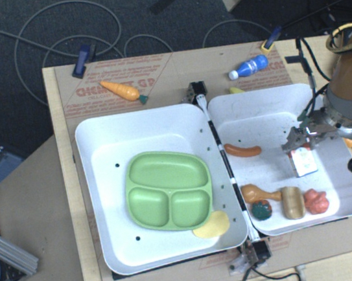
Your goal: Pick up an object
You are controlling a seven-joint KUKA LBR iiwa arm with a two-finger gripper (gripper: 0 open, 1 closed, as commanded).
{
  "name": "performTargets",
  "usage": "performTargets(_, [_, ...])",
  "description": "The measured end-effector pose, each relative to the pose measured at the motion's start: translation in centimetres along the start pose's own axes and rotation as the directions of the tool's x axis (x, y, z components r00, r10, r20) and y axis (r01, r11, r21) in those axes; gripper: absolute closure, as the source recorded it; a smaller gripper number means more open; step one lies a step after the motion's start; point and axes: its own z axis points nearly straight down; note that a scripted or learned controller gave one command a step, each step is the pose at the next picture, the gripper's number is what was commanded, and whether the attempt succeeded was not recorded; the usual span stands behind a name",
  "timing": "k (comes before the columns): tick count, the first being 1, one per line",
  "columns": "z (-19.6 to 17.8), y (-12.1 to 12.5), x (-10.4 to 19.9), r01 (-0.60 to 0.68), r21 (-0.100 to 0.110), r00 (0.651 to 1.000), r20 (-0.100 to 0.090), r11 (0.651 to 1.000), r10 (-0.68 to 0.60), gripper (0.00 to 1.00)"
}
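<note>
My gripper (pixel 301 138) hangs over the right bin (pixel 258 101), near its right side. Just below it, a small white box with a red mark (pixel 304 162) lies on the bin floor; the view does not reveal whether the two touch. An orange-brown sausage (pixel 244 151) lies left of the gripper. Along the bin's front sit a tan drumstick (pixel 260 192), a teal ball (pixel 261 209), a tan cylinder (pixel 293 202) and a pink lump (pixel 316 201).
The left bin (pixel 97 142) holds a green divided plate (pixel 168 189) with a pale yellow piece (pixel 212 226) at its front corner. Behind the bins on the bench lie a toy carrot (pixel 122 89) and a blue-and-white bottle (pixel 249 67).
</note>
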Motion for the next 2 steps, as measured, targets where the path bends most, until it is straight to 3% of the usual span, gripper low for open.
performTargets(1, [-3.7, 5.2, 5.6, 0.0, -0.001, 1.0, -0.001, 1.0, 0.0, 1.0])
performTargets(2, [-7.4, 3.0, 11.4, -0.001, 0.002, 1.0, -0.001, 1.0, 0.001, 1.0])
